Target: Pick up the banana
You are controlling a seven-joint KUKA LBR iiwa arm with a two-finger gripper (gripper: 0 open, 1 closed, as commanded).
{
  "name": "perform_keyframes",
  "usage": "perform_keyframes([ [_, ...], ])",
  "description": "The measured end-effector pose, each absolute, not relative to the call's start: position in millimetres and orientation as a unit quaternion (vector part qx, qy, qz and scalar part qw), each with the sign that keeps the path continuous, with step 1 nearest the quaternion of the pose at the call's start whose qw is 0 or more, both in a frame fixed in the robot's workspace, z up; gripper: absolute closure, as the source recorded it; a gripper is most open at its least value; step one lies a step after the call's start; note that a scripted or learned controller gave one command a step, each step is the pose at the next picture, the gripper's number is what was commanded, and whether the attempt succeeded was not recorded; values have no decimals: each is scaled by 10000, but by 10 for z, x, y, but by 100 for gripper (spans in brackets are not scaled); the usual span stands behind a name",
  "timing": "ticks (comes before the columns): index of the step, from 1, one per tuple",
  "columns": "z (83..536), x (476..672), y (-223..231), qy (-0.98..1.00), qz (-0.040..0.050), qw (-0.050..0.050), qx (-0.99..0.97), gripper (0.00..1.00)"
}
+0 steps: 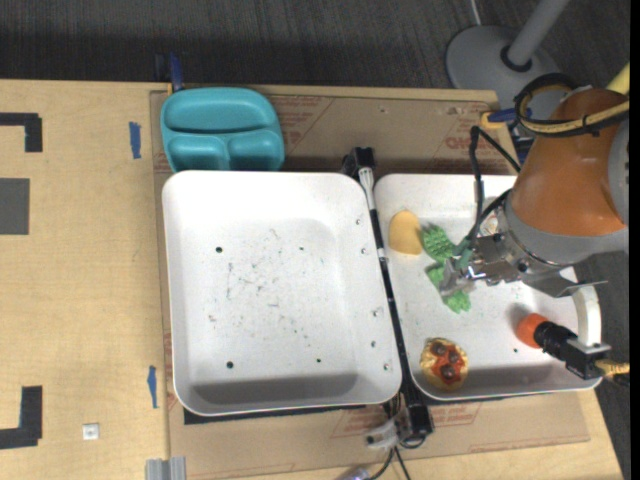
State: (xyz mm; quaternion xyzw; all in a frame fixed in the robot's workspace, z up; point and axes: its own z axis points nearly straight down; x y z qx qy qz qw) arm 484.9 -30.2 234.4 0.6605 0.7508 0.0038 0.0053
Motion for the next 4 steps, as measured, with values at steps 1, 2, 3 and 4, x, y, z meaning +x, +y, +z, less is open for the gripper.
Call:
perform_keyframes([
  [1,1844,4790,79,8043,-4,-12,5942,100],
  [2,1844,4791,77,8042,-3,-11,5943,0],
  [3,1290,4812,775,7937,2,39,6082,0],
  [4,1262,4818,829,8058,-37,60,5922,0],
])
